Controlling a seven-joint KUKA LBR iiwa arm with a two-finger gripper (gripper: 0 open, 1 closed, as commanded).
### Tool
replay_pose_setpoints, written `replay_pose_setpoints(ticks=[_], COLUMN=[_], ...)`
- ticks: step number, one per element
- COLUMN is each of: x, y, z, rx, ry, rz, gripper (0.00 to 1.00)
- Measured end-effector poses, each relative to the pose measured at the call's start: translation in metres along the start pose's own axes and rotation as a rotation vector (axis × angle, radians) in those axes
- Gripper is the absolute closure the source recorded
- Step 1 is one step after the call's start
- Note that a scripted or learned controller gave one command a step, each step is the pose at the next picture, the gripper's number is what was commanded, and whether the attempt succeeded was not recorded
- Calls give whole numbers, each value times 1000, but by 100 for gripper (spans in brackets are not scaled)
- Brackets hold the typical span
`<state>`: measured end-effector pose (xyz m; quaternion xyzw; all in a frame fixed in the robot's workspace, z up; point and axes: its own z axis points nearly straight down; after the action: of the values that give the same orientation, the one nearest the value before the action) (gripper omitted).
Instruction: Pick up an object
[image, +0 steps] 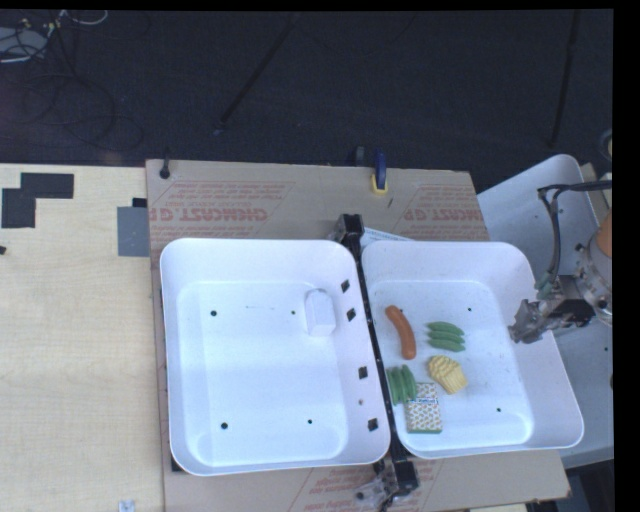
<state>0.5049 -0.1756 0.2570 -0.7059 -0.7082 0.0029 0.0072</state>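
- camera view: two white bins sit side by side on the bench, left bin and right bin.
- all the pickable stuff is in the right bin: a sausage, a green pod just right of it, a yellow corn piece below that, a second green pod near the divider, and a small patterned box at the bottom.
- left bin just has a pale whitish block near its upper right, hard to say what it is.
- the gripper hangs at the right bin's right edge, well apart from the items. nothing is between its fingers, and honestly i cannot tell if they're spread or pinched, too small and dark.
- so progress-wise: looks like nothing is picked yet, everything is lying flat on the bin floor. pretty much the whole job is left, i.e. move over an item, come down, grab, lift. the green pod and corn piece look nearest.
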Motion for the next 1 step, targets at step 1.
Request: replay_pose_setpoints(ticks=[1], x=[-29], y=[-23], z=[-195], rx=[-31], ry=[-14], rz=[4], gripper=[100])
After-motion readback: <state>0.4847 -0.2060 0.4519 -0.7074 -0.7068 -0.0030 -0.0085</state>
